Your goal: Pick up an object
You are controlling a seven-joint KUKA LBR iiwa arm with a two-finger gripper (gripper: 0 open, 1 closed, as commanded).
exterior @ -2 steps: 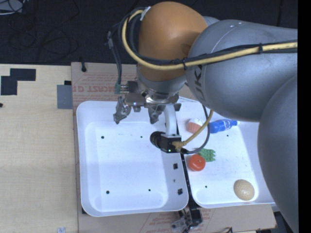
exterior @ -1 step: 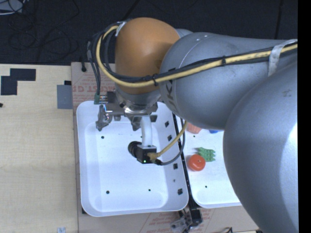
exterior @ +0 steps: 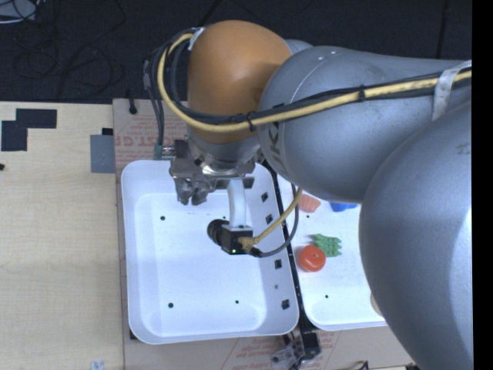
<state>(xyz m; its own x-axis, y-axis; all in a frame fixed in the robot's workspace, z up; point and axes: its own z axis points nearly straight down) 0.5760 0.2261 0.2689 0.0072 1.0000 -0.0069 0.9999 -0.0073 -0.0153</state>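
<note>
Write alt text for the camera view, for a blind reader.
A grey robot arm reaches from the right, its gripper over the left white bin. The right bin holds a red round thing, a green toy and a blue piece.

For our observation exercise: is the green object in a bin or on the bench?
Inside: it lies on the white floor of the right-hand bin, beside the orange disc. The green object
</note>
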